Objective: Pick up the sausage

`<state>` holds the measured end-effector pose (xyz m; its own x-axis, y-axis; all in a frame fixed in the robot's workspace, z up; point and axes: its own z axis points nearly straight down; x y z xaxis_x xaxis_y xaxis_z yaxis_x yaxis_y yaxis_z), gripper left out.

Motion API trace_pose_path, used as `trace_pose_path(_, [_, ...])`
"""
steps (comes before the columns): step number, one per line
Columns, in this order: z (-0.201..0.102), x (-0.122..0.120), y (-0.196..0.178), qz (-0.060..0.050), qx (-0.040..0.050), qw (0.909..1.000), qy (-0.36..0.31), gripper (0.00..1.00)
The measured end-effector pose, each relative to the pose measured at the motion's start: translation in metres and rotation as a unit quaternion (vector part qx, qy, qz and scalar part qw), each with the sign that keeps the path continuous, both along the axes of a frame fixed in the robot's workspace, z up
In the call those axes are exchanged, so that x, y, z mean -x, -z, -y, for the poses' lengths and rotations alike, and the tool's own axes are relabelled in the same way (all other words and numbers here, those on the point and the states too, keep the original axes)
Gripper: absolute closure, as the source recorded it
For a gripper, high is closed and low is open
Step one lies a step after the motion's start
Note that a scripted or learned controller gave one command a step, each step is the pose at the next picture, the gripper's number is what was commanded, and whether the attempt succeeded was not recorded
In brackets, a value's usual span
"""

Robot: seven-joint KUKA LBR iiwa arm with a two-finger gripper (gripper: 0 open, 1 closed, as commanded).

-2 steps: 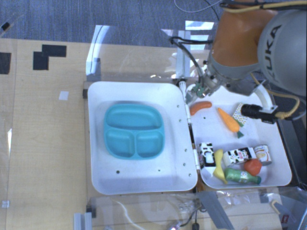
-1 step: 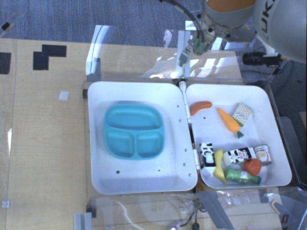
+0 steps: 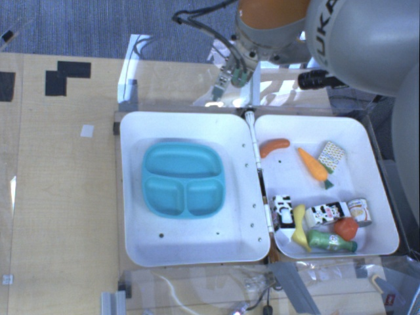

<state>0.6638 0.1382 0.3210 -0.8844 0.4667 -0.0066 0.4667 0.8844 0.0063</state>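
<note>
sausage (image 3: 274,147) clear above, carrot (image 3: 313,165) nr

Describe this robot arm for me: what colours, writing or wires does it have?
The arm is a bulky, rounded grey shell with dark KUKA lettering on its side. An orange band wraps it above the wrist. Black cables loop from the wrist towards the claw, a small metal piece with greenish parts.
</note>
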Motion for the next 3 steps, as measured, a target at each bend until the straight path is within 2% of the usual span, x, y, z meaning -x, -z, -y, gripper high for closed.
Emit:
trace_pose_path(1, [-0.047,0.004,0.034,-0.002,-0.0002,0.9979,0.064,1.0])
trace_pose_path(2, [-0.088,0.05,-0.078,0.002,-0.0016,1.0,0.007,1.0])
trace_pose_path(3, [-0.097,0.02,-0.022,-0.001,0.0002,0.9997,-0.024,1.0])
